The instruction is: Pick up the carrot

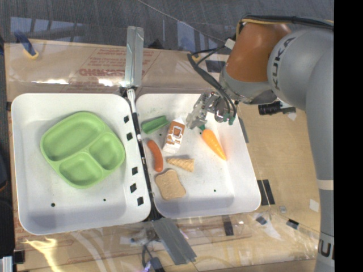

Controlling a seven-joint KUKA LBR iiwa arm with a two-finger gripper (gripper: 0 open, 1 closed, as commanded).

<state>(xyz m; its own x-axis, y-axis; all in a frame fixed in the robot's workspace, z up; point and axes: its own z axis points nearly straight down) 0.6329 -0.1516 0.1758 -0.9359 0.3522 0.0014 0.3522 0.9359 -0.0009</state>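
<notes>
The end effector [199, 118] hangs over the right bin [241, 194], and whether it is released or clenched cannot be told. The carrot [214, 143] lies on the bin floor just below and to its right, untouched. A good pick would center over the carrot's thick end, straddling it crosswise, clear of the milk carton [174, 136] to its left.

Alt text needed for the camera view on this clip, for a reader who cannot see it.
A grey robot arm's gripper hovers just above and left of a carrot lying in the right white bin, beside a sausage, toast slice and other toy foods. The left bin holds a green divided plate.
</notes>
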